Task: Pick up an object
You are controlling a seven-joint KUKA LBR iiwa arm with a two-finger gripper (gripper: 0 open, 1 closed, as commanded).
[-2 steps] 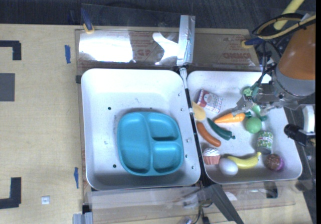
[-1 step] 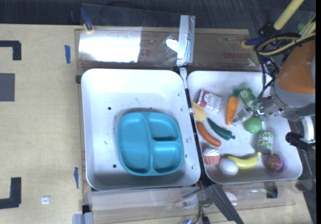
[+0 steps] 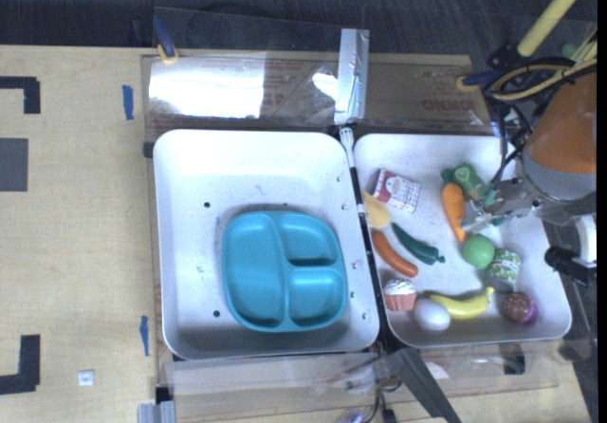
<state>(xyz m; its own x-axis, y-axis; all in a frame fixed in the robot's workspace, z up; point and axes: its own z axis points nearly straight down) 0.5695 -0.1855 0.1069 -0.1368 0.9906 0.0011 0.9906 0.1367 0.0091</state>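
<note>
While the arm is reached in over the right rim of the right bin, the gripper is seen low among the toys near that bin's upper right corner. Whether anything is clamped cannot be told; the metal parts are blurred against the clutter.

The carrot is noted just left of the gripper, lying roughly parallel to the bin's right rim, with a green leafy piece touching its upper end. A green ball lies just below the gripper, beside a pale patterned item. These three are judged the likeliest targets, being closest to the gripper.

Along the bin's near edge are recorded a banana, a white egg, a cupcake and a dark red fruit. Against the left wall lie a sausage, a dark green pepper and a red-and-white carton.

The left bin carries a blue divided tray, set toward its near edge.

Nothing is seen lifted off the bin floor, so the pick is judged not yet made. Crowding is noted as a risk: neighbours could be nudged on descent.
</note>
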